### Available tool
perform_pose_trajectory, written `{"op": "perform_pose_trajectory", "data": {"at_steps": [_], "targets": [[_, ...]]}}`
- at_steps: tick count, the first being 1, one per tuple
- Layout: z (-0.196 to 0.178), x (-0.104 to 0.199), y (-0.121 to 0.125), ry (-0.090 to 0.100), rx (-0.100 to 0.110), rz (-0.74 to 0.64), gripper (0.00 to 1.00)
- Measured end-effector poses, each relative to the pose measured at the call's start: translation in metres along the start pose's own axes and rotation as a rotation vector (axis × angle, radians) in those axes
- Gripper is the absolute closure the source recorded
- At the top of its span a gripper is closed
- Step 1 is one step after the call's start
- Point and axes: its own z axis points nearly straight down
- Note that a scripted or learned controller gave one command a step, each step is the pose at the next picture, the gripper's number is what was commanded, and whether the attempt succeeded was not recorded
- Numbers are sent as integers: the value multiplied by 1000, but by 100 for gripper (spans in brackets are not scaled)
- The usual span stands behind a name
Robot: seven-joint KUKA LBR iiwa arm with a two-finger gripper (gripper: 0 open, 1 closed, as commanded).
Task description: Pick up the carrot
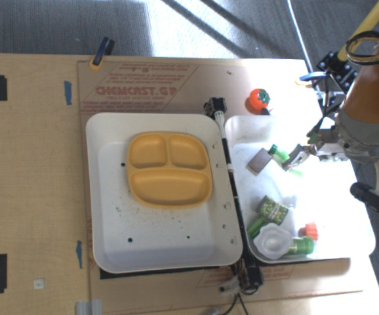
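A wooden surface point(32, 195) carries two shallow white bins side by side, as the grey-and-orange arm point(366, 110) reaches in over the right bin point(334, 202). The left bin point(104, 195), well to the left of the hand point(297, 157), contains a yellow divided plate point(170, 169). The hand hangs low over the far half of the right bin; whether it is wide or narrow cannot be told from this angle. A small green object point(279, 153) sits right at its tip, with a grey block point(259, 161) just beyond that.

The likeliest carrot, a small orange piece point(309, 230), lies well apart from the hand, toward the bin's near end. It is just beside a clear cup point(273, 241) and a green bottle point(301, 245), with a green can point(272, 210) lying between that cluster and the hand. An orange-red toy tomato point(258, 101) rests on the surface outside the bin, beyond the hand.

The risk is a mistaken grab. With the hand positioned over the green object, closing there would likely take the wrong item. Near the carrot, the crowding cup and bottle could be knocked aside or caught instead.
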Motion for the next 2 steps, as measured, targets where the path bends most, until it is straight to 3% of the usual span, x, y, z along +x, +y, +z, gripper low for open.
{"op": "perform_pose_trajectory", "data": {"at_steps": [1,2], "targets": [[74,24,-56,0,-10,55,0],[64,24,-54,-1,-14,57,100]]}}
